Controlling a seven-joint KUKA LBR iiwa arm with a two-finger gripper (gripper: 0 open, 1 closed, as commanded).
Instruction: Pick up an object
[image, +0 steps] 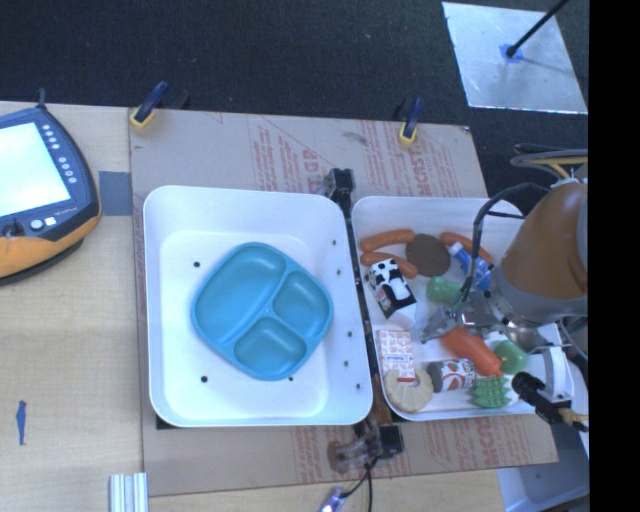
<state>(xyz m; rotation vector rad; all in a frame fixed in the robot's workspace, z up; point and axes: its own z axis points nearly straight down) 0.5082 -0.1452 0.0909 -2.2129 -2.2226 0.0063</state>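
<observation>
I see the arm (545, 255) reaching in from three o'clock, its orange band hanging over the right bin (372, 215). The fingers (447, 322) sit low among the toys near the middle of that bin, just above the orange carrot (470, 349), and I cannot tell whether they are spread or closed, nor whether anything is between them.

The right bin is crowded. At its twelve o'clock edge lies a sausage (386, 240), with a dark brown round piece (428, 254) beside it toward three o'clock. A black-and-white cow toy (393, 283) lies at about nine o'clock of the fingers. A green piece (443, 290) sits just at twelve o'clock of the fingers. Toward six o'clock I see a red-and-white packet (396, 354), a round cracker (409, 393), a small can (452, 376) and a green spiky toy (489, 393).

The left bin (160, 300) holds a blue divided plate (262, 311) near its centre. On the worktop (60, 350) at nine o'clock rests an orange-backed pendant with a screen (35, 195).
</observation>
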